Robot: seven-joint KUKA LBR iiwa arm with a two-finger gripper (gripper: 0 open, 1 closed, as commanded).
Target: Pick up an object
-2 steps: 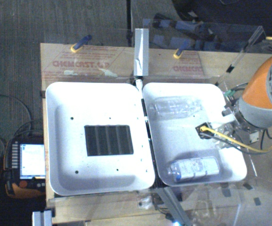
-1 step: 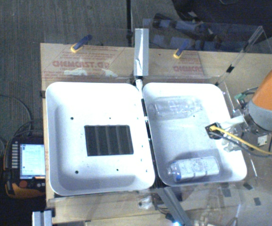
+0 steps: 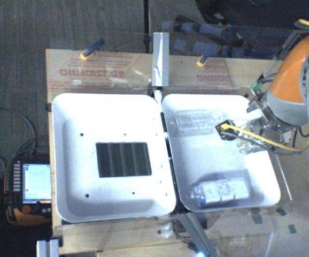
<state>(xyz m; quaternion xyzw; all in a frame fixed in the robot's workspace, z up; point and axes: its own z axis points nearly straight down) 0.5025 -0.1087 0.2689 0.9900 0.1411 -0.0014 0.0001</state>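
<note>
Tool: my tool (image 3: 250,142) hangs over the right bin (image 3: 208,159), near its right wall. I cannot tell whether it is wide or narrow, and I see nothing in it.
Clear bottle: lies on its side (image 3: 196,121) at the far end of the right bin, just left of my tool.
Labelled bottle: lies on its side (image 3: 220,191) at the near end, close to the front wall and well apart from my tool.
Left bin: (image 3: 74,159) has a dark panel (image 3: 123,159) in the middle of its floor.
Risk, sight: the clear bottle nearly blends into the white floor, so I could misjudge its edge and close on air.
Risk, rolling: both bottles are round and lying down. An off-centre touch would likely roll one away or squeeze it out of my grip.
Risk, wall: if I come down on the labelled bottle, I could strike the front wall.
</note>
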